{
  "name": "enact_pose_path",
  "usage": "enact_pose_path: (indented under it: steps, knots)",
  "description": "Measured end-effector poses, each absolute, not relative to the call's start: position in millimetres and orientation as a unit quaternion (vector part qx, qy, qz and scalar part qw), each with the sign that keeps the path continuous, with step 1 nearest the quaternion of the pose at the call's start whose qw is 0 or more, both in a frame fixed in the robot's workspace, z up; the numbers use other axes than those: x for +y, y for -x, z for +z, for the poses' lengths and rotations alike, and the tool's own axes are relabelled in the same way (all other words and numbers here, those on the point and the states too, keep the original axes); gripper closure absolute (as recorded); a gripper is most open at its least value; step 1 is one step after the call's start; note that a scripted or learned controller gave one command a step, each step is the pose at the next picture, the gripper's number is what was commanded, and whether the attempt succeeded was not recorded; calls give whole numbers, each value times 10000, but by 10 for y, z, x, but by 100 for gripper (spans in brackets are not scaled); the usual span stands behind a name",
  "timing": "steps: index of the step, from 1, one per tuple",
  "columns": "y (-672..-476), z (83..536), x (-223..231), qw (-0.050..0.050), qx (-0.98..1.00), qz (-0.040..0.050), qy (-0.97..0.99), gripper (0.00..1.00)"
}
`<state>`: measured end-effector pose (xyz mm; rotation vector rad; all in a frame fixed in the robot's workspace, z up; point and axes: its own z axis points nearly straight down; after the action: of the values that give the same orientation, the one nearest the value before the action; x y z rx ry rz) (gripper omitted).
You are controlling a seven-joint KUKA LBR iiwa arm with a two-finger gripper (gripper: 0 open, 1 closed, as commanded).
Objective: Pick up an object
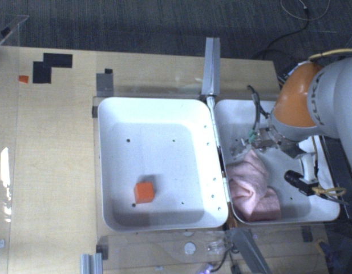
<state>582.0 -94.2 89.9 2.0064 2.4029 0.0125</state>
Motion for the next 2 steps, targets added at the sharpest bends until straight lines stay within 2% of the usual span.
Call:
enact_pose_path:
  steps: [1, 2]
  knots:
    - [-5858, 1041, -939, 107, 7695, 65, -6385, 100]
    - [-5857, 1041, -939, 107, 7696, 64, -6385, 0]
